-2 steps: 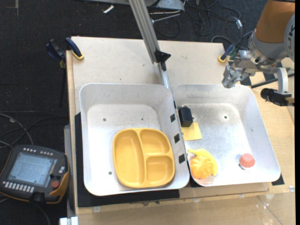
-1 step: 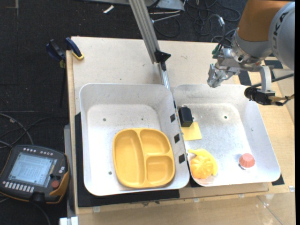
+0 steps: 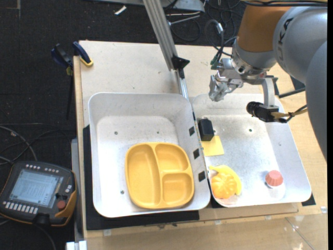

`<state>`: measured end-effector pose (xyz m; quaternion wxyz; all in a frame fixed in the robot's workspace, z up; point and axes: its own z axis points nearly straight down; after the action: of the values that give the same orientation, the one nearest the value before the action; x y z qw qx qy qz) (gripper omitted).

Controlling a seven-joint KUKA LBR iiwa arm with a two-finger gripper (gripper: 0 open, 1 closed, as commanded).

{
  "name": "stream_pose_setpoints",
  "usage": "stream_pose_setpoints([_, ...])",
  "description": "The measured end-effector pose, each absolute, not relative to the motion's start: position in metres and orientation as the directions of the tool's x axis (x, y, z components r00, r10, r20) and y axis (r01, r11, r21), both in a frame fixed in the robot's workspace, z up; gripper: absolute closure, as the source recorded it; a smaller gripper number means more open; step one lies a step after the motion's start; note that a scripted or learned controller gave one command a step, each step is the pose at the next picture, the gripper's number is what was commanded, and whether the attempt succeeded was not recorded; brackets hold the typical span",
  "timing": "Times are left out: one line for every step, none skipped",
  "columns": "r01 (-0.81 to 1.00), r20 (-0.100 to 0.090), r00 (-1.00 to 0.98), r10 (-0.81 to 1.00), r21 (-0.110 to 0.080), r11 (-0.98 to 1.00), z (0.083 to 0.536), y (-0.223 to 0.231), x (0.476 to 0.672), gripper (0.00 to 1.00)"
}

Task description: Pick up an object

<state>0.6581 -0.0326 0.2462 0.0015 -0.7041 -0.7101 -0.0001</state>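
Gripper [image 3: 217, 94] hung above the right bin's [image 3: 291, 139] far edge, fingers impossible to judge; nothing was lifted yet, yellow toy [image 3: 225, 182] still lay inside.

The one piece of lettering that can be read stands on the grey arm [image 3: 304, 40]: dark capital letters run up its casing just right of the orange band [image 3: 263, 22], turned sideways to the camera. They look like part of the maker's name, probably "KU", with the rest cut off by the curve of the casing. The teach pendant [image 3: 36, 191] at the lower left has a lit screen [image 3: 23, 187] and rows of keys, but whatever they carry is too small to make out.
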Motion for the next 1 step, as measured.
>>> stream_pose_setpoints([1.000, 0.002, -0.008, 1.000, -0.002, 0.008, 0.2340, 0.0168, 0.6468, 1.00])
